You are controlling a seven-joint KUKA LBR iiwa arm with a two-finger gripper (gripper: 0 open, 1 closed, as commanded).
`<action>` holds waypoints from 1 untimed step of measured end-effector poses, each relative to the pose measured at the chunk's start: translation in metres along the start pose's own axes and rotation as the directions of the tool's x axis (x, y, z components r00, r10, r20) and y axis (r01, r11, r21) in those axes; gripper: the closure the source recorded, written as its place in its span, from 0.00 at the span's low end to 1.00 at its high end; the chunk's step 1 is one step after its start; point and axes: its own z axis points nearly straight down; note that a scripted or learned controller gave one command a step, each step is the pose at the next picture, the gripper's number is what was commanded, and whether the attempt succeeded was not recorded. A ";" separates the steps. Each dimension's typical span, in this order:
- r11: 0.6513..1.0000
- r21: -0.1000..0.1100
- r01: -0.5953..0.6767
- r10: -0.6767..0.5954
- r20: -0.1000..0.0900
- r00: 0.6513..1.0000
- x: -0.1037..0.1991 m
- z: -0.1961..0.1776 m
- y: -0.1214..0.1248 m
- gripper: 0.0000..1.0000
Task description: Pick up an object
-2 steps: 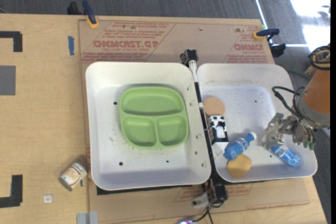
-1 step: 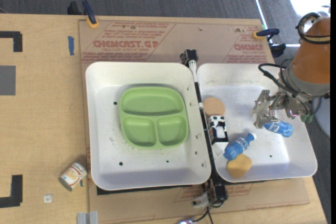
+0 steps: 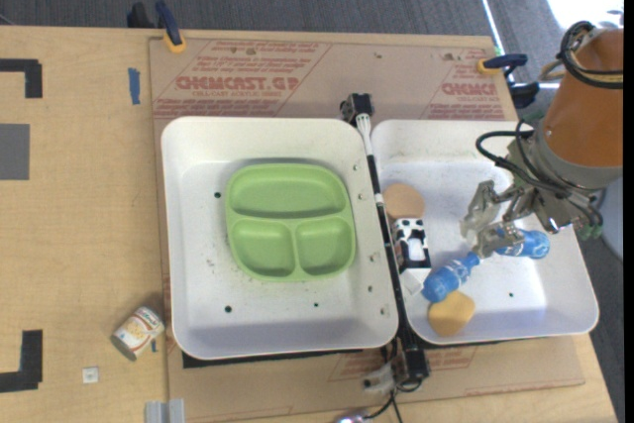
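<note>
Camera view: gripper (image 3: 498, 225) low at right of frame in the right bin (image 3: 570, 312), over a blue bottle (image 3: 466, 270), presumably to grasp it; finger opening and hold: cannot tell.

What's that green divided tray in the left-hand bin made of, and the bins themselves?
The green three-compartment tray looks like moulded plastic with a matte finish: one even colour, soft rounded ridges, no glare. The two shallow white bins also seem to be plastic, slightly glossier, with rounded corners and scuffed, speckled floors. That is only a guess from their look.
</note>
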 end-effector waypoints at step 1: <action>0.986 0.002 0.168 -0.168 0.002 0.986 0.013 0.102 -0.035 1.00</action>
